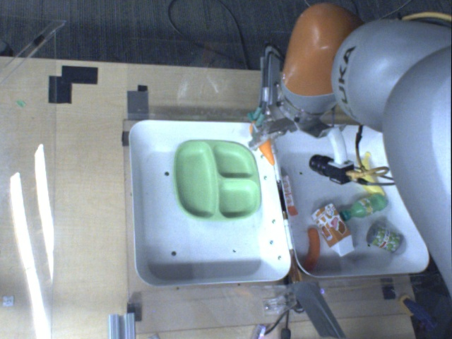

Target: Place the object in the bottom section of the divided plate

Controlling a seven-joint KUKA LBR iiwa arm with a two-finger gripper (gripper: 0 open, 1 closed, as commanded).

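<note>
gripper (263, 138) upper center of frame, clenched on orange object (267, 151), just past green divided plate (216, 178) top-right corner

One fixed camera, set high above the counter (70, 210), looking down at a slant. The left bin (152, 260) sits near frame centre and whole; the right bin (417, 256) runs off beside it, partly covered by the arm (395, 76) entering from the right. Middling distance. Dark floor (141, 20) lies beyond the counter's far edge.
</note>
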